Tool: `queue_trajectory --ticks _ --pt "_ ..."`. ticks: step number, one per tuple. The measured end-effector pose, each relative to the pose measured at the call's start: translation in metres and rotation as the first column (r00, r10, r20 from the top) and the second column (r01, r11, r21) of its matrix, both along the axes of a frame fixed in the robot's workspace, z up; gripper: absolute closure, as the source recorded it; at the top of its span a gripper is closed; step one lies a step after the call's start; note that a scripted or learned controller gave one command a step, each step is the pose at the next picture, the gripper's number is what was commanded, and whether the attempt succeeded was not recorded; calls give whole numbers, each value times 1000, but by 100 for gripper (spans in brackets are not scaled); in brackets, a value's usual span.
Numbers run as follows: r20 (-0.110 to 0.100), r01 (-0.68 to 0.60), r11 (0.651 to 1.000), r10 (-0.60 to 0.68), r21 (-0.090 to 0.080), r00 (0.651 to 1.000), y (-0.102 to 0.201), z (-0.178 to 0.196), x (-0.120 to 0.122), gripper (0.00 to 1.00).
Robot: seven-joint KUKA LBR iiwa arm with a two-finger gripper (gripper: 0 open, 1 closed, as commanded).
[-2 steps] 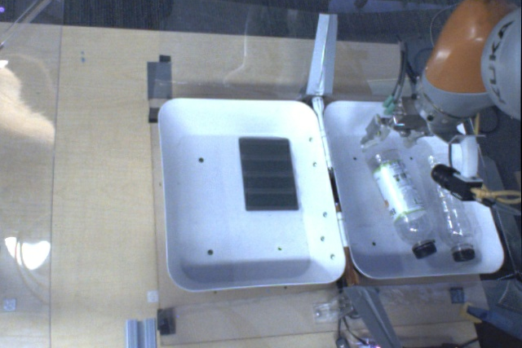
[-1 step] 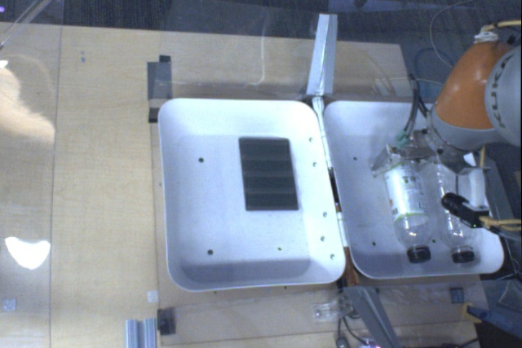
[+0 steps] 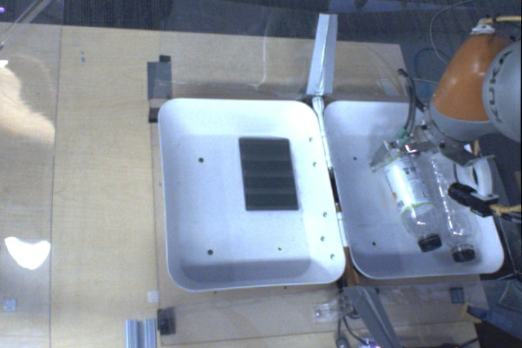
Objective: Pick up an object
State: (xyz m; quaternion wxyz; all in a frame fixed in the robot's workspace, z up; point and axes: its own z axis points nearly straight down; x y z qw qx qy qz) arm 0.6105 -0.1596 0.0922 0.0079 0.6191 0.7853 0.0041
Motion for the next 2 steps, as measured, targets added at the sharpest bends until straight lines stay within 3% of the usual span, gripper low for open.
queue_trajectory --ticks 1,2 --pt "8 -1 1000 1 0 1000 1 13 3 100" --pt "-9 -30 1000 30 3 1000 85 97 30 100"
